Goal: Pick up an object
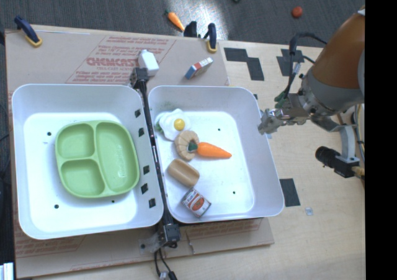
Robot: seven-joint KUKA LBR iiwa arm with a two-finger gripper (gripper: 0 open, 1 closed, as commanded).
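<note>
Nothing has been lifted yet: the toy carrot (pixel 213 150), fried egg (pixel 172 123), bread roll (pixel 183 172), cookie-like round (pixel 185 143) and small carton (pixel 195 202) all lie in the right bin (pixel 263 167), so the whole pick remains. The pincer (pixel 268 122) hovers just outside that bin's right rim, arm reaching from the right; whether it is open or closed, I cannot tell.

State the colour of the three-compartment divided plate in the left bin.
Light green plastic divided plate, seen in the camera view.

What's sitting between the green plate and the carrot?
In the camera view, the bins' adjoining walls and a round cookie-like piece lie between the green plate and the carrot.
</note>
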